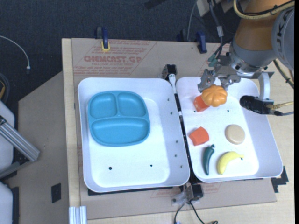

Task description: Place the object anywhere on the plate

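Yellow banana (228, 161) nearest us in right bin (266, 139), we see orange pumpkin (214, 96) pinched between closed tool (216, 82) fingers, blue plate (119, 118) well apart in left bin (135, 169).

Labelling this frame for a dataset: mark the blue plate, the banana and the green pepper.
blue plate (119, 118): camera view, on the ridge between its compartments.
banana (227, 161): camera view, middle of its curved body.
green pepper (207, 159): camera view, middle of its dark green body.
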You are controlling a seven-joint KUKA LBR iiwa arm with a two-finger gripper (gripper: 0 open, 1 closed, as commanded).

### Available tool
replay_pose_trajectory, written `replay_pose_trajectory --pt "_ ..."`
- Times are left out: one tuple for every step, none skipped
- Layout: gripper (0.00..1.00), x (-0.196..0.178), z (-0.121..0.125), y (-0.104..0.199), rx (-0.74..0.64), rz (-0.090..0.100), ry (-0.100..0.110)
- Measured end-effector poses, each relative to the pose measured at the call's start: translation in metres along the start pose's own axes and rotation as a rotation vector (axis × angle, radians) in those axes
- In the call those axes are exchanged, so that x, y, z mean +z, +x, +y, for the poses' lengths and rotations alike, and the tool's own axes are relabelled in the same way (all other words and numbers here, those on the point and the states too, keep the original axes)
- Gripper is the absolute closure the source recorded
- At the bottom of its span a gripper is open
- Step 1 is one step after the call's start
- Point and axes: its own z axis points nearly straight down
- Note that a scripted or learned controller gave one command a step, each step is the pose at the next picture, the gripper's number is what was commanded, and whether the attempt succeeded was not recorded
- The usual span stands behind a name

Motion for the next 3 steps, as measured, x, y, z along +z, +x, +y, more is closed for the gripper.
replay_pose_trajectory --pt "1.0 -0.002 0.008 0.054 -0.001 0.001 0.0" --pt "1.0 0.001 0.008 0.116 -0.002 0.002 0.001" --pt "1.0 0.016 0.003 0.158 0.0 0.001 0.008"
